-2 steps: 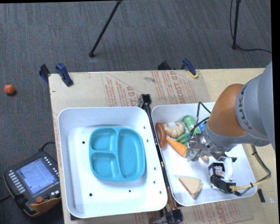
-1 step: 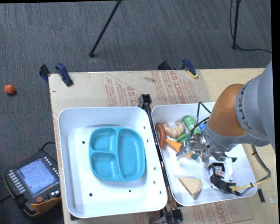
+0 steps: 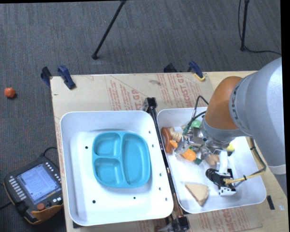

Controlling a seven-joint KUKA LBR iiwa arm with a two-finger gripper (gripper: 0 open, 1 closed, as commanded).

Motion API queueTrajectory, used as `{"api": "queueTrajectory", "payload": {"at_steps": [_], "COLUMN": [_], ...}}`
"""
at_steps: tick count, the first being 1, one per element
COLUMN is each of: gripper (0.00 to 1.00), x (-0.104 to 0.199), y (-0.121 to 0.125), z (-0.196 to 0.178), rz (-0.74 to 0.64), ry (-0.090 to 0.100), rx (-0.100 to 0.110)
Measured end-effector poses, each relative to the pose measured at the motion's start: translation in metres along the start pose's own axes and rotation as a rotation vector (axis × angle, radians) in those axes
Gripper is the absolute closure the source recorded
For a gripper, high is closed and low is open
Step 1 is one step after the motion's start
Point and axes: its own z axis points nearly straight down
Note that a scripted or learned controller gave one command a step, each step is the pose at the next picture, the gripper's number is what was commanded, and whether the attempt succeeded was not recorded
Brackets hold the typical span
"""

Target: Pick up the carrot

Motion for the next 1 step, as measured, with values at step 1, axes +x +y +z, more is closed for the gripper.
{"api": "queueTrajectory", "payload": {"at_steps": [1], "gripper": [1.0], "x": [-0.0003], "y": [-0.0002], "z": [-0.0095], "rz": [-0.001], "ry": [0.0], "rx": [0.002]}}
